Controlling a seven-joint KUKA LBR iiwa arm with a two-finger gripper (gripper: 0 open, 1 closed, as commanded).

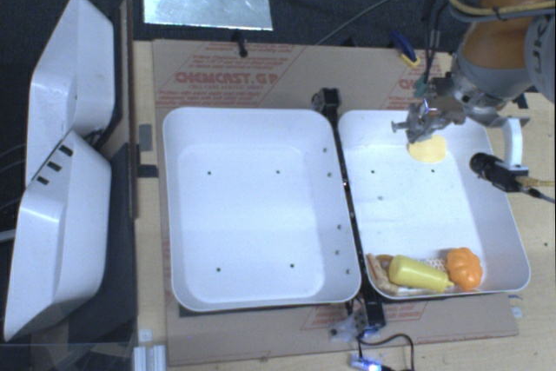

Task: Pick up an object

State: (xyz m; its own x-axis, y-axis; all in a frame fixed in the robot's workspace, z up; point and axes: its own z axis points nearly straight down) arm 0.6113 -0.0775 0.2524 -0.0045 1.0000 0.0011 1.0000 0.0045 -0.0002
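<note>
Objects counted in the right bin [495, 213]: four. One pale yellow flat piece [428, 150] lies near that bin's far edge, directly under the end effector [423, 124], which appears to touch its far rim; whether the end effector is apart or together cannot be told. Along the bin's near edge lie one yellow bottle-shaped item [419, 273], one orange fruit-like piece [465, 268] touching it, and one tan flat piece [379, 272] beneath. Bins on the desk [261, 65]: two; the left bin [252, 204] adjoins the right bin.
</note>
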